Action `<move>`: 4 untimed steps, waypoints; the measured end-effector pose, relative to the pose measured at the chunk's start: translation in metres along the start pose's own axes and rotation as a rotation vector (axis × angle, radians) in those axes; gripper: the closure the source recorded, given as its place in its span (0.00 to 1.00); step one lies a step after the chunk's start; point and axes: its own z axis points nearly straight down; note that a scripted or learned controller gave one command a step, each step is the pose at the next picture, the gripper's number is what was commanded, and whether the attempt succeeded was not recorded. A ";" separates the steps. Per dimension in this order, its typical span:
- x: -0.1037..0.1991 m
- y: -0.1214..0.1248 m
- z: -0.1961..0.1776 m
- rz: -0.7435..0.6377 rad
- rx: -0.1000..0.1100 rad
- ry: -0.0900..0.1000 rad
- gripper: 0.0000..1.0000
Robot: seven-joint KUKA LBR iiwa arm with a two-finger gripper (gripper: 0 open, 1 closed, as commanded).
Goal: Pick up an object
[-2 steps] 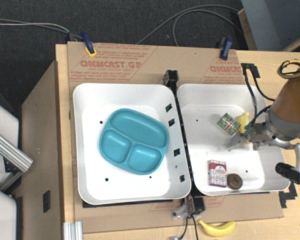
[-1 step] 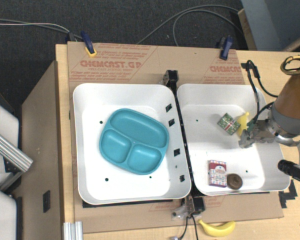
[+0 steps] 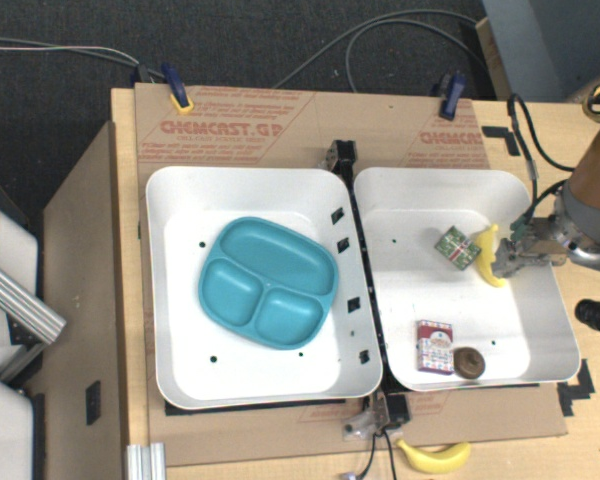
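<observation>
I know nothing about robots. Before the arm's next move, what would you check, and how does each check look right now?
1. Target in reach: the curved yellow banana-shaped toy lies in the right white bin right at the gripper: ok.
2. Toy between the jaws: cannot tell.
3. Neighbours apart: the small green patterned box sits close beside the toy: not ok.
4. The red and white card box and the round brown object lie apart from the gripper: ok.
5. The blue divided plastic tray is in the left white bin: ok.

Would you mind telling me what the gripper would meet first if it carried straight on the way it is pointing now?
Most likely the yellow banana: the gripper points leftward into the right bin, level with it. Contact and height are unclear from above.
</observation>
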 end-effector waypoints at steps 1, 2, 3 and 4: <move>-0.001 0.002 -0.065 -0.001 -0.002 0.000 1.00; -0.001 0.003 -0.092 0.000 0.002 0.001 1.00; 0.044 -0.007 -0.086 -0.002 0.008 0.004 1.00; 0.102 -0.018 -0.079 -0.005 0.009 0.006 1.00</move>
